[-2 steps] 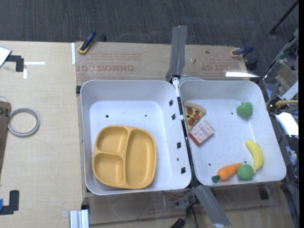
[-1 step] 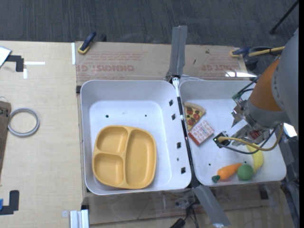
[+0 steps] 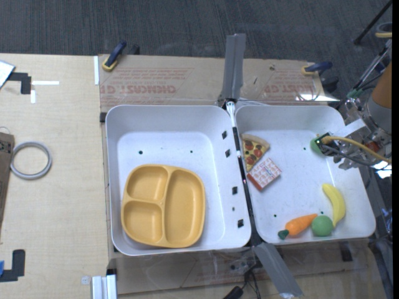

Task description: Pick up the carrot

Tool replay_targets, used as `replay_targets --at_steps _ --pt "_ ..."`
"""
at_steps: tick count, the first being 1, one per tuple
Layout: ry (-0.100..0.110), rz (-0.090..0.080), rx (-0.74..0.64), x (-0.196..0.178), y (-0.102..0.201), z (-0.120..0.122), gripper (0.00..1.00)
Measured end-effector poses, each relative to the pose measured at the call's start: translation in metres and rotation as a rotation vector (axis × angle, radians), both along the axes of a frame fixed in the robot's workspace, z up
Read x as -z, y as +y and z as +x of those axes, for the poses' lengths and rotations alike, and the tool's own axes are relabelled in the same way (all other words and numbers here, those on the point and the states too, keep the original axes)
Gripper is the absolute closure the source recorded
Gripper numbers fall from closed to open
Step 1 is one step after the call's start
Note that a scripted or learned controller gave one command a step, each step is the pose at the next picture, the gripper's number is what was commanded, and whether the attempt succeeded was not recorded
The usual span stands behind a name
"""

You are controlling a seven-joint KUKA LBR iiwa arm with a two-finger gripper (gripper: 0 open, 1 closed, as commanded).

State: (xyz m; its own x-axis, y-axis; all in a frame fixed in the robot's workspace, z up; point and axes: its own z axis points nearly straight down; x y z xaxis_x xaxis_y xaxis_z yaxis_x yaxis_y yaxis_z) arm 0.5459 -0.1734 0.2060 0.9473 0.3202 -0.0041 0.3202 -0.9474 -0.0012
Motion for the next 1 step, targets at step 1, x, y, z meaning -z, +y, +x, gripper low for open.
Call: replay_targets --at_steps 1 --pt "0.001 0.0 0.0 0.0004 0.0004 0.0 0.0"
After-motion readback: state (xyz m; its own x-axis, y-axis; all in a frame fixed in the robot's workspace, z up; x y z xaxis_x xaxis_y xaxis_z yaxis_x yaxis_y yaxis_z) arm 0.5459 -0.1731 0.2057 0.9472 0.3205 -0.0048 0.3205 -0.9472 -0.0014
